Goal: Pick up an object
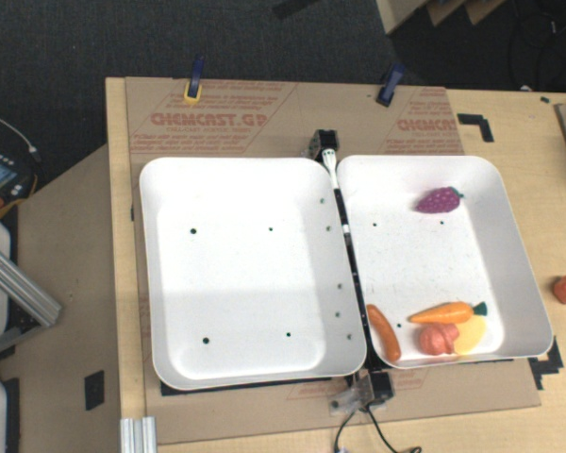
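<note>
Left bin [170, 281] held no objects; I noted four dark dots on its floor and nothing more. Right bin [509, 253] held all candidate items. A sausage [384, 333] lay at the near-left corner, close along the left wall. Just right of it a carrot [442, 313] lay roughly level, tip left, green end right. Directly below the carrot a pink lump [436, 340] sat touching a yellow piece [470, 335], both against the near rim. Grapes [438, 199] sat alone toward the far-right corner, well apart from the cluster. A small red-orange item [563, 291] rested on the bench, outside the right bin.

Pincer state: cannot tell.

Progress, as judged: task not begun. Every item rested on a surface; none was lifted. Approach, descent, closing and lift all remained. The grapes looked the easiest target, being isolated; the near cluster was crowded and hugged the walls.

Writing: the cardboard [132, 111] under the bins carried red print, reading approximately "CHEMCAST GP" at far left, repeated partially at far right. The smaller line beneath was illegible.
</note>
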Robot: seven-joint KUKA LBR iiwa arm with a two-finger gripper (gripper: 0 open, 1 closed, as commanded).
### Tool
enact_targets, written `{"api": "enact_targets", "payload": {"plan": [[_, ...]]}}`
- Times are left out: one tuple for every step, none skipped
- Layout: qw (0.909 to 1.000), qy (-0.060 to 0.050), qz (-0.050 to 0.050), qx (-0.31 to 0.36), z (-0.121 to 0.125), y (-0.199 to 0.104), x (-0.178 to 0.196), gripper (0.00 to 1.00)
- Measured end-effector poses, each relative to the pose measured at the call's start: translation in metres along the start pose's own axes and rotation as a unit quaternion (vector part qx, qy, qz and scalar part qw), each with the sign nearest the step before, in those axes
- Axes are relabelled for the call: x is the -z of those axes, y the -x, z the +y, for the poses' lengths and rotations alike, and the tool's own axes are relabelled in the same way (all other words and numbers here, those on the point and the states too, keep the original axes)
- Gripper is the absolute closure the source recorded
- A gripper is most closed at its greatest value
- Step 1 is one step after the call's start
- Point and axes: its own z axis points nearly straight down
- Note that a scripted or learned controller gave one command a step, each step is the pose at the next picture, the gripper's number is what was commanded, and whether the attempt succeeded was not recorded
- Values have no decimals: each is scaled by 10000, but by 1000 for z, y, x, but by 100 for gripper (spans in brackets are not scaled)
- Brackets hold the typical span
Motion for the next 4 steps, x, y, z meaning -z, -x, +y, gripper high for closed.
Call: {"api": "enact_targets", "payload": {"plan": [[10000,-58,30,-17,-39,-4,-11,100],[10000,-60,31,-18,-79,-4,-28,100],[10000,-54,30,-6,-110,-13,-30,100],[10000,-22,19,-7,-123,-20,-21,100]]}}
